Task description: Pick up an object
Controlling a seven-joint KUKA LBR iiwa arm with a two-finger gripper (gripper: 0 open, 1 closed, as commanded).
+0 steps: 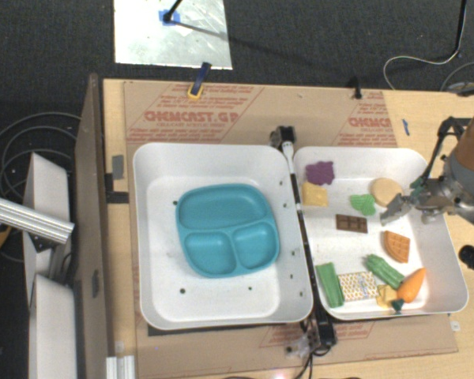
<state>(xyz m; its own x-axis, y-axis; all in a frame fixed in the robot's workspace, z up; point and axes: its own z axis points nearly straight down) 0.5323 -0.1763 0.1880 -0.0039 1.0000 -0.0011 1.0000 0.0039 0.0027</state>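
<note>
The right bin holds several toy foods: purple grapes, a yellow cheese wedge, a green piece, a tan round piece, a brown chocolate bar, an orange waffle, a green cucumber, a green bar, a patterned cracker and an orange carrot. My gripper hangs over the bin's right side, just right of the tan piece and above the waffle. Its fingers are spread open with nothing between them.
The left bin bears a blue compartment plate. A black clip sits at the top of the ridge between the two bins. Cables lie on the bench at the upper right.
</note>
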